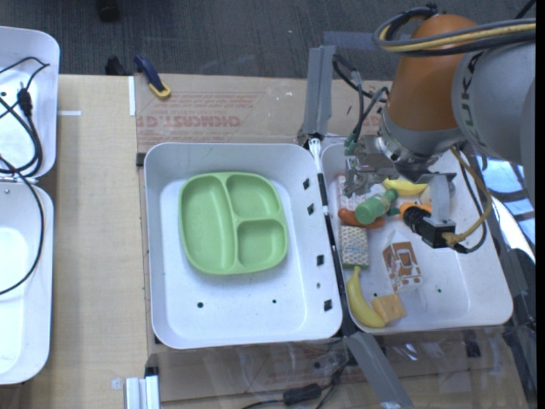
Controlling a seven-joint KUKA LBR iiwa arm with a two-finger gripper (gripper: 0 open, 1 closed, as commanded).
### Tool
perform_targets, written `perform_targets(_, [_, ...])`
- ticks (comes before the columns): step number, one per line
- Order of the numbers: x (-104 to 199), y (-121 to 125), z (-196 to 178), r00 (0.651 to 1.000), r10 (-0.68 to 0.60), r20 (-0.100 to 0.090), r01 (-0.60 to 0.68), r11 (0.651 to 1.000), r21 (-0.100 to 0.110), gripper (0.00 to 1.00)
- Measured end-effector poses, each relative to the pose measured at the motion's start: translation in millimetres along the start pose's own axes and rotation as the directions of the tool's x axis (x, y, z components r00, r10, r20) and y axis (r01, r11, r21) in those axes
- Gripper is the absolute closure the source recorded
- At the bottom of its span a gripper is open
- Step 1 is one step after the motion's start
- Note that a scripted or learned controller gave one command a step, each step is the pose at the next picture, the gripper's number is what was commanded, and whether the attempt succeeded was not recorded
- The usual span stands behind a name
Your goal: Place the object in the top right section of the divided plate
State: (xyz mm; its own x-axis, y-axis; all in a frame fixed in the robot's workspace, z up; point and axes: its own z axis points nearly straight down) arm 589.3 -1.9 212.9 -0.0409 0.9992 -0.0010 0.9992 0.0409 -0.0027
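Banana [361, 301] lies well below pincer [362, 170], in right bin [477, 305].

The wooden bench [94, 228] carries two white bins [166, 254] side by side on brown cardboard [213, 109].

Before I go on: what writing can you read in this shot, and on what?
Red print on the cardboard sheet behind the left bin: upside down and faint, too blurred to read surely.
Letters on the arm, cut off at the edge: not readable.
Brown pattern on the small packet: no readable words.
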Motion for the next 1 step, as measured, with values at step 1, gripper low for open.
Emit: perform_targets(1, [53.4,-30.4,22.9,0.996,0.085,0.000,-0.085,0.996,0.002,1.00])
